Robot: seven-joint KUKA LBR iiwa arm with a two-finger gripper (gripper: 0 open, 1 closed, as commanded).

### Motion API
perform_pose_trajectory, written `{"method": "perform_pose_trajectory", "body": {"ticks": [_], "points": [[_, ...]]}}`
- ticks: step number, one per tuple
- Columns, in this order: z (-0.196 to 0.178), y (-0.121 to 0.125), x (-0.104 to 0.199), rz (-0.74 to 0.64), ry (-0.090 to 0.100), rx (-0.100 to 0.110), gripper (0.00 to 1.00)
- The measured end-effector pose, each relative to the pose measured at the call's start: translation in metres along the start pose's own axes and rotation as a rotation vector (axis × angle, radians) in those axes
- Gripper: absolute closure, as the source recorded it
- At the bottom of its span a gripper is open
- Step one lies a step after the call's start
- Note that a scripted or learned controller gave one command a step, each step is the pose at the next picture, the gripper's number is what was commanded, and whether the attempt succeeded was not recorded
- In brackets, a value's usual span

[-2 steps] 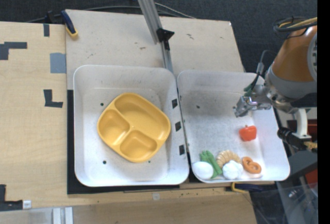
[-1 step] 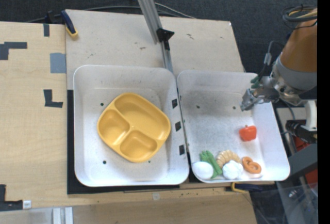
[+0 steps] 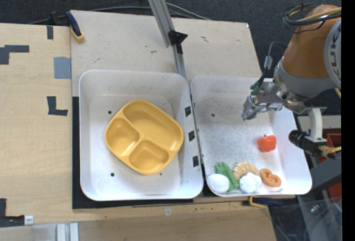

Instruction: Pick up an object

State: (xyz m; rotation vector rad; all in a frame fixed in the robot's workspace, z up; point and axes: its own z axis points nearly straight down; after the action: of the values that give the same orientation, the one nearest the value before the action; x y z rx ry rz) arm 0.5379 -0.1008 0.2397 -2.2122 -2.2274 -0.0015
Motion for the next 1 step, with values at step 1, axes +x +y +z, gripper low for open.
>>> {"method": "perform_pose_trajectory", "body": {"ticks": [1], "points": [[0.0118, -0.0020, 0.0544, 0.000, -0.001, 0.002, 1.00]]}}
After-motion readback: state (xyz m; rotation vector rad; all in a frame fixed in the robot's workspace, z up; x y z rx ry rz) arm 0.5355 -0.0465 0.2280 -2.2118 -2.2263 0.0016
